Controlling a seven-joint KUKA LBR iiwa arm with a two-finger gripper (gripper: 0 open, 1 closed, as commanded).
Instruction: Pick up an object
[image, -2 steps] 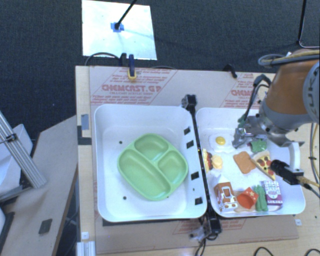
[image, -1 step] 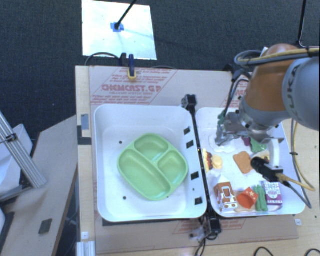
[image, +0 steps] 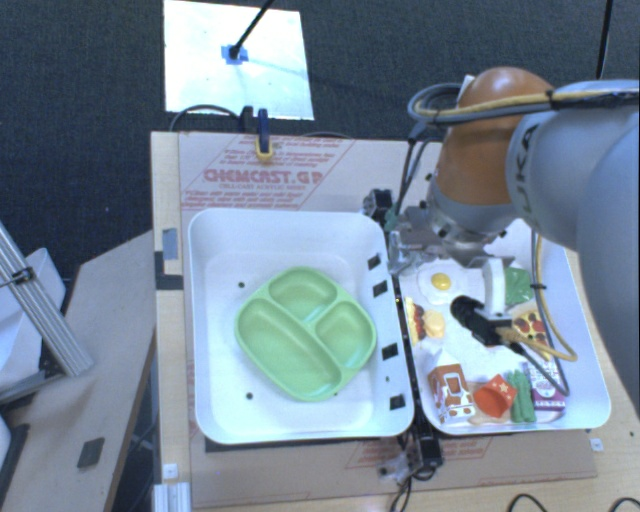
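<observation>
On the surface (image: 280, 470), two white bins are set side by side. In the left bin (image: 215, 250), a green divided plate (image: 305, 333) is laid flat near the middle, apart from the walls.

At the seam between the bins, over the far inner corner of the right bin (image: 587, 385), the tool (image: 402, 243) is seen, carried by the grey arm (image: 570, 170) reaching in from the right. Whether the tool is spread or pressed together cannot be told.

The other objects are gathered in the right bin. A fried egg toy (image: 438, 283) is placed just beside the tool, with a small yellow-and-red piece (image: 432, 325) nearer the camera. An orange-and-white carton (image: 452, 390) and a red-orange piece (image: 493, 398) are found along the near wall. A pizza slice (image: 528, 325) and a purple packet (image: 547, 397) are seen further right.
</observation>
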